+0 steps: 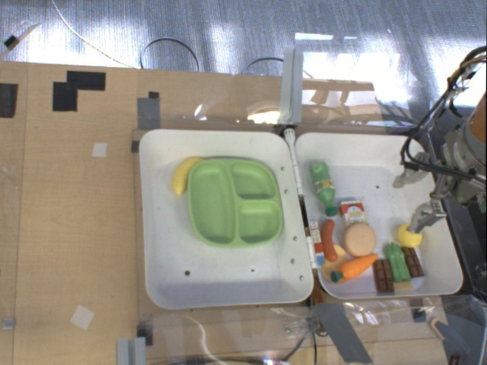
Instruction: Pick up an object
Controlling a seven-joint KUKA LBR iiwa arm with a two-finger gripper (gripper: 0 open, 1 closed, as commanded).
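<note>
**Jaws over the small yellow piece at the right bin's far side**

Nearest the camera, along the lower edge of the right shallow white bin (358,291), lie a small orange plastic carrot with a green tip (352,268), a dark brown chocolate-bar block (383,275), a green ridged block (398,262) and a second brown bar (413,261), all packed close together; just behind them sit a round tan bun-like disc (359,239), touching a red sausage-shaped piece (328,238), and a small red-and-white carton (351,211); further back a green toy bottle (323,186) lies along the bin's left wall.

The grey two-finger gripper (417,226) reaches in from the right and hangs right at a small yellow rounded piece (410,237) near the bin's right rim; one silver finger (423,219) slants down onto the piece's top, and whether the jaws are apart or together cannot be told, since the rest is masked by the wrist; dark cables (426,128) loop above it.

In the left shallow white bin (160,280) a light green plastic divided plate (233,201) takes the middle, with a yellow toy banana (182,173) tucked against its far left edge and partly hidden by it; bare white floor shows in front of the plate.

The wooden bench (68,219) stretches open to the left, carrying black squares (76,88); the arm is cut off at the right edge.
</note>
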